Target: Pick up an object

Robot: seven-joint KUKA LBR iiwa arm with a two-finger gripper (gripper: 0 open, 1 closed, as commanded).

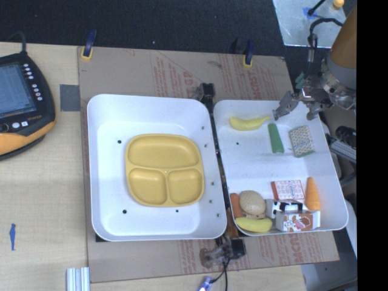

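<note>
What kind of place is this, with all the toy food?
Probably a robot lab's test bench, not a kitchen. A grey arm's gripper hangs over a white bin of toy food, like a banana. A control pendant lies on the bench, and clamps pin down the cardboard.

Bench (42, 187) under cardboard sheet (176, 71), bins (103, 162)

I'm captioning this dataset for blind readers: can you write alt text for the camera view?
The end effector hovers over the far edge of the right bin, which holds two bananas, a green stick, a carrot and small cartons. The left bin holds a yellow divided plate.
</note>
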